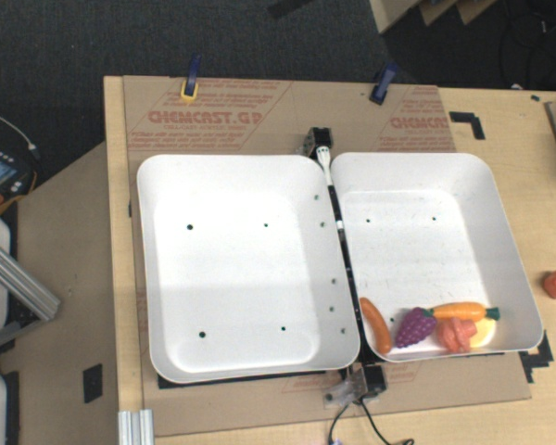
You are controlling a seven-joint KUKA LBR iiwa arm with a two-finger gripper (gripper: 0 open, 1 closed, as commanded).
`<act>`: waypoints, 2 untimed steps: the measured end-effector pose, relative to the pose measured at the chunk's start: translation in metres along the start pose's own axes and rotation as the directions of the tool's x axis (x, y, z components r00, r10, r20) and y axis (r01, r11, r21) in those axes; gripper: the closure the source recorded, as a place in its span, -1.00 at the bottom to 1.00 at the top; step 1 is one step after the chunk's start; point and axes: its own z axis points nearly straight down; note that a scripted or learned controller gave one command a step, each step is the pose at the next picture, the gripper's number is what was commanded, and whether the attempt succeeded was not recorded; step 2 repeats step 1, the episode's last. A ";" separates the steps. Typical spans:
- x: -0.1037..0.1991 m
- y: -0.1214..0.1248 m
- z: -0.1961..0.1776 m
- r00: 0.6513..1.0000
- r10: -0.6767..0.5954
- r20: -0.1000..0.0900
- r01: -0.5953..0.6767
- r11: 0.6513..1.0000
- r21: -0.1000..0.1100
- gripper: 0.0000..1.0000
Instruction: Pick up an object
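- Orange-red patch (554, 285): small, rounded, glossy, seen at the far right, the side from which the arm reaches in.
- Position: on the tan bench surface, just beside the outer wall of the right bin (510, 239), apart from it.
- Identity: too little visible to tell whether part of the arm's orange band or a loose item.
- Markings, cables, screws: none legible on the patch.

White bins (232, 360) hold purple grapes (414, 327), an orange carrot (460, 311) and a reddish-orange sausage (375, 325).
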 end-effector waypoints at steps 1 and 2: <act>0.000 0.000 -0.017 1.000 -0.002 0.000 0.002 1.000 -0.001 1.00; 0.000 0.000 -0.017 1.000 -0.002 0.000 0.002 1.000 -0.001 1.00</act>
